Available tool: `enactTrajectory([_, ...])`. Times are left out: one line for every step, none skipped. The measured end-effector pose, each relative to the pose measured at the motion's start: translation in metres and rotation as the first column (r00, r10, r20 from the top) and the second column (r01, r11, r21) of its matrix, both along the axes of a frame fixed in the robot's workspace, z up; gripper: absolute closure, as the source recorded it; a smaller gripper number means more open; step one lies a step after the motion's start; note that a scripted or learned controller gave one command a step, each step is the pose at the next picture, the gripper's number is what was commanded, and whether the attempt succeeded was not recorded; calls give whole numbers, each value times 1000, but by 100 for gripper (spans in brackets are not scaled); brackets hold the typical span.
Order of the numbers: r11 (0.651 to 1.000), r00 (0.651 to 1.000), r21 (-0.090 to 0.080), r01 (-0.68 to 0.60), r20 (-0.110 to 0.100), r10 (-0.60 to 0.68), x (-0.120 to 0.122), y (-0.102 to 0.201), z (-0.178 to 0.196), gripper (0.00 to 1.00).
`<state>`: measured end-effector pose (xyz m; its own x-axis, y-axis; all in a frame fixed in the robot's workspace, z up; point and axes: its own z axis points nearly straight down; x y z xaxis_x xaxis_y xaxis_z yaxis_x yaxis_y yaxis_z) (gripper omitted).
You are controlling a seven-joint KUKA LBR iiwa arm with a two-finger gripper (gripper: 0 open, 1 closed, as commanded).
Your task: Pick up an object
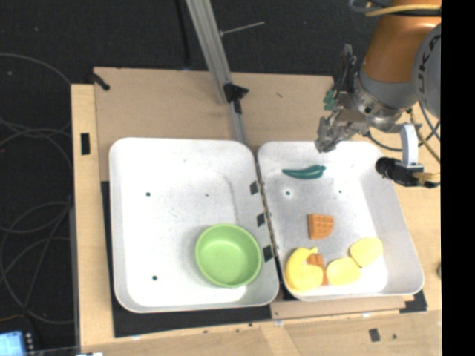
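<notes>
Camera view: gripper (326, 144) hangs at the right white bin's (386, 199) far edge, finger state cannot be told. Dark green pepper-shaped piece (304, 172) lies just below it; round green bowl (228, 254) sits near the left bin's (148, 199) front edge.

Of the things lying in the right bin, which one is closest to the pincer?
The dark green pepper-shaped piece, lying alone at the far end of the right bin just below the pincer. The orange and yellow pieces sit at the near end.
</notes>
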<state>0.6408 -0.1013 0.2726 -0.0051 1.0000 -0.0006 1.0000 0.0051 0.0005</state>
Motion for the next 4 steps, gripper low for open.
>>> enactTrajectory([1000,1000,0,0,-1,0,-16,49,-15,100])
enactTrajectory([1000,1000,0,0,-2,0,-37,99,-29,100])
enactTrajectory([1000,1000,1,-1,-1,1,-58,143,-38,100])
enactTrajectory([1000,1000,1,-2,-1,2,-79,188,-44,100])
